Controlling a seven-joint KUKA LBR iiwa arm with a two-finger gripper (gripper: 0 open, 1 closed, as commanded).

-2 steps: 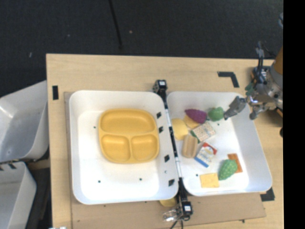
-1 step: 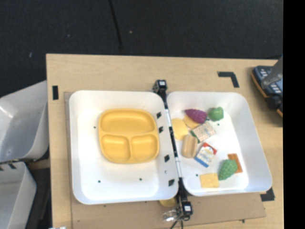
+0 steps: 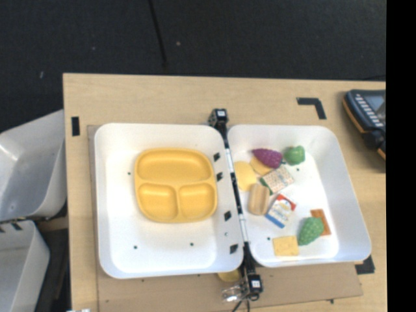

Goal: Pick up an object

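We judge that the task is at its very start: nothing is lifted, and all the small objects lie in the right bin (image 3: pixel 340 174), so the whole pick is left to do. About the pincer we cannot tell if it is released or clenched, and for this reason we also cannot give the places of the things relative to it; we give them by the bins. In the right bin lie a purple toy (image 3: pixel 266 156) just beside a green round toy (image 3: pixel 295 154), a small printed carton (image 3: pixel 278 179), a tan bread-like piece (image 3: pixel 259 200), a red and white packet (image 3: pixel 281 210), a green bumpy toy (image 3: pixel 310 229) touching an orange piece (image 3: pixel 320 218), and a yellow square cracker (image 3: pixel 285 246). The left bin (image 3: pixel 114 174) holds a yellow divided plate (image 3: pixel 175 184). The objects in the middle of the heap overlap, so their edges are hard to separate. A black device (image 3: pixel 364 112) on the worktop (image 3: pixel 162 96) is cut off at the side, and a small yellow thing (image 3: pixel 229 276) below the bins is mostly hidden.
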